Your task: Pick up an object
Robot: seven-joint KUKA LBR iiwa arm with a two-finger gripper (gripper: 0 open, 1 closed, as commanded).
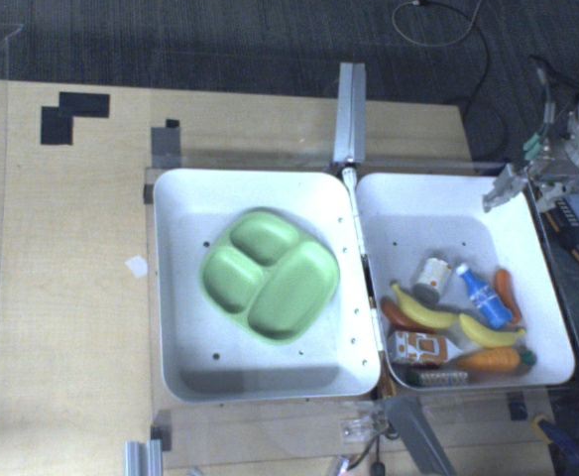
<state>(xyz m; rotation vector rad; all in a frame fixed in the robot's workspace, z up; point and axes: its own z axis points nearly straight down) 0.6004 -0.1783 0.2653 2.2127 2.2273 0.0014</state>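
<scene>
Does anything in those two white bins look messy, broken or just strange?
Nothing looks broken or spilled. The toy food is heaped in the right bin's near corner, pieces overlapping. The green divided plate sits turned at an angle in the left bin.

pale green divided plate in a white bin; yellow bananas, orange carrot, blue bottle, a grey can; tan wooden bench bearing black square marks.

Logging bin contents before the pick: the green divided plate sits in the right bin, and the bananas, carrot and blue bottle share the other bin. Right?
Not quite: the camera view shows the green divided plate in the left bin. The bananas, carrot and blue bottle share the right bin.
</scene>
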